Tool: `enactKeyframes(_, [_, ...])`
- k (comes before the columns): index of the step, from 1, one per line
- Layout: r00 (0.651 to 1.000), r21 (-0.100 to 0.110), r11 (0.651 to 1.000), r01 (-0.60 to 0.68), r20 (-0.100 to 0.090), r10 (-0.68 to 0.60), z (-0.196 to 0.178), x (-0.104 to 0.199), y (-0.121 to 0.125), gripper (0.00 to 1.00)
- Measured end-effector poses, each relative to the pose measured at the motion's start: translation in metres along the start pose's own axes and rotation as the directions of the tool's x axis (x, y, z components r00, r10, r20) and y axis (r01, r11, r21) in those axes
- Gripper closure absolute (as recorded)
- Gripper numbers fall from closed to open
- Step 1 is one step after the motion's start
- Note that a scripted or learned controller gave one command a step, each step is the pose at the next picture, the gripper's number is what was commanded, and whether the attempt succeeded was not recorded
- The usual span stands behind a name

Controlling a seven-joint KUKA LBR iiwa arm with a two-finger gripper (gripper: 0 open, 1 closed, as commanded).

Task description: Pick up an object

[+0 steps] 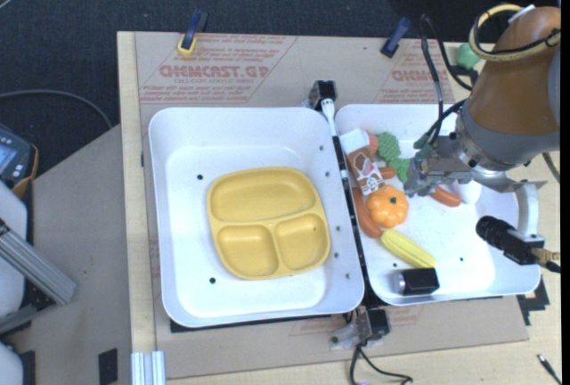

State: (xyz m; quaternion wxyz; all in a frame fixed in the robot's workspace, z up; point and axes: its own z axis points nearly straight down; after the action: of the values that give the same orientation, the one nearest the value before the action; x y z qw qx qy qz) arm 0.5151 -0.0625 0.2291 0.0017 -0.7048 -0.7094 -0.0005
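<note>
The right bin point(499, 281) holds several toys. An orange pumpkin point(388, 208) sits near its left wall, with a yellow corn-like piece point(408, 248) just below it and a small black block point(417, 281) near the front edge. A white and red carton point(361, 157) and a green leafy piece point(390, 149) lie toward the back left. My gripper point(430, 176) hangs low over the bin's middle, just right of the pumpkin. An orange-red piece point(448, 195) lies partly hidden beneath it.
The left bin point(174, 223) holds a yellow divided plate point(266, 220). A black cylinder on the arm point(503, 237) juts over the right bin's right side. Clamps hold the board at the back point(190, 34).
</note>
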Motion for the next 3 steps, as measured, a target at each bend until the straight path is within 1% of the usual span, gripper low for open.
enactKeyframes(1, [1.000,0.003,1.000,-0.001,0.000,0.001,0.012,0.053,-0.017,1.00])
enactKeyframes(2, [1.000,-0.004,1.000,-0.003,0.002,0.003,-0.002,0.077,-0.021,1.00])
enactKeyframes(3, [1.000,0.000,1.000,-0.007,0.003,0.007,0.001,0.069,-0.023,1.00])
